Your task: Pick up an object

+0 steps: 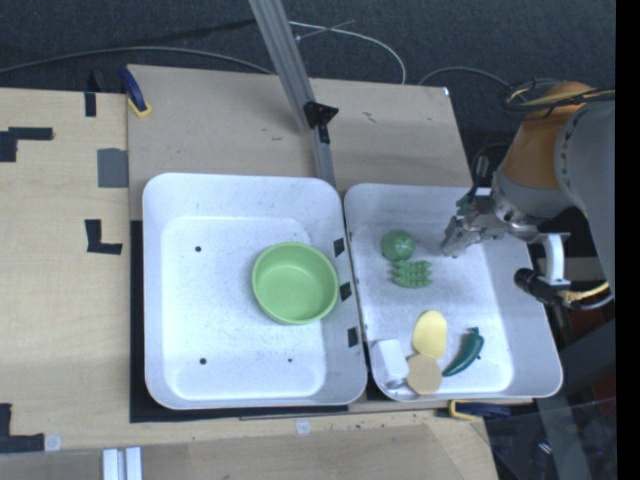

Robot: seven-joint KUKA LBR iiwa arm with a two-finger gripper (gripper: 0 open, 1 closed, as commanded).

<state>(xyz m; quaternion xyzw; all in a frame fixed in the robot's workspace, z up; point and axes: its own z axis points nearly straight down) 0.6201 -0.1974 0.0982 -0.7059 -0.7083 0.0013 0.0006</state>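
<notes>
the grey pole slanting in from the top edge sits nearest the lens; its upper end is cut off by the frame, and a dark clamp marks where it meets the bench behind the bins.

next in size, the left bin holds one green bowl, upright, close to its right wall. the right bin carries the loose pieces, likely spread there as candidates for the pick: a round green ball with a ridged green piece just below it, and nearer the front wall a yellow lemon-like shape touching a tan disc, with a dark green pepper just beside them. a pale object at the front left corner is too washed out to name.

the arm reaches over the right bin's far right side, its body cut off at the frame edge. the gripper hangs low, near the green ball but apart from it, which reads as an approach to that cluster. i cannot tell how the claw is set; it is small and blurred, and nothing is visibly in it.
</notes>
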